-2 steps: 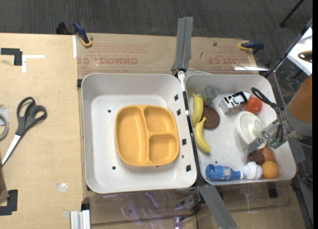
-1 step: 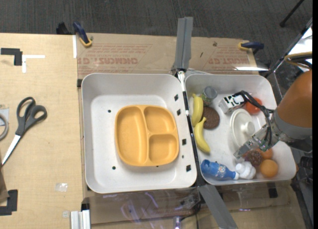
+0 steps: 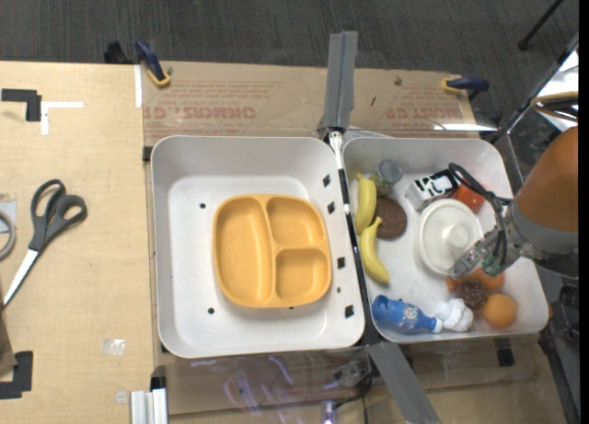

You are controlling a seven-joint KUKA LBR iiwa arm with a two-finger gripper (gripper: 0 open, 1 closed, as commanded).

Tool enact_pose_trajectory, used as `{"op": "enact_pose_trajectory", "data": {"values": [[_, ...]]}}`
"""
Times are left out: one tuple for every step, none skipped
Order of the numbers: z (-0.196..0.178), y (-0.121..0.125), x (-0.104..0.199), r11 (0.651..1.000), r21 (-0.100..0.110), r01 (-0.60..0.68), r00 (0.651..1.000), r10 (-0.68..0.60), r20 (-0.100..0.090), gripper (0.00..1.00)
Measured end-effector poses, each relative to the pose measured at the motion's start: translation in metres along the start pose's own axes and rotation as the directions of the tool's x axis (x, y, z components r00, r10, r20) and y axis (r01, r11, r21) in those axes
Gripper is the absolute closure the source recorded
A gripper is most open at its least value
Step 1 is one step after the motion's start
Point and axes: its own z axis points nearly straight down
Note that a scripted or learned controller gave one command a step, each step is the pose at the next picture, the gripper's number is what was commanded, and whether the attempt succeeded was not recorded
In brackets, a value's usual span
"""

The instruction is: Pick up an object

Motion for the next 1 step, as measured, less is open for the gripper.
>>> {"op": "enact_pose_trajectory", "data": {"values": [[-0.1127, 0.068, 0.0506, 0.985, 0.013, -0.17, 0.985, 0.17, -0.014, 1.0]]}}
